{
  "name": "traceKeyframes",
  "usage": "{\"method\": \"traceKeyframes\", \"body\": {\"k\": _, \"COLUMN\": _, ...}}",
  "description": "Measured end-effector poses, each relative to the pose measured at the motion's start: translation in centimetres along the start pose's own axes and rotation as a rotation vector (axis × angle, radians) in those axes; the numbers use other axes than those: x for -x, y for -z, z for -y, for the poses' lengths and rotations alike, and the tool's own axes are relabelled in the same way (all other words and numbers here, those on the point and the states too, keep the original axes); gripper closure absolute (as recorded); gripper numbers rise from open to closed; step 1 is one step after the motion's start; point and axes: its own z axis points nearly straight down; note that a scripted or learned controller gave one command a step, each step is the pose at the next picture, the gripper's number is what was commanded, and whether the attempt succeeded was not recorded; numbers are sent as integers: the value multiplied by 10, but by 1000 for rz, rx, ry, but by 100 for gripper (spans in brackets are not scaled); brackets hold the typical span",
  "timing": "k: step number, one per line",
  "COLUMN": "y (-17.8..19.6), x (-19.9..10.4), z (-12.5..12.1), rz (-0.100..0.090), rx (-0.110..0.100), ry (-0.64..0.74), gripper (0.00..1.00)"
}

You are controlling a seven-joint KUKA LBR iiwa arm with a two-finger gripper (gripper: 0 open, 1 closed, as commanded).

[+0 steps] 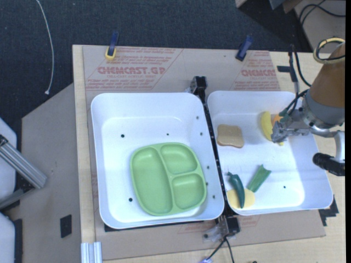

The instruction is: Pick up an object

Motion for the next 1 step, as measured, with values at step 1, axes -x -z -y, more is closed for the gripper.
{"method": "traceKeyframes", "body": {"k": 1, "y": 49, "x": -6, "z": 5, "rz": 0, "rx": 2, "ry": 2, "gripper": 100}}
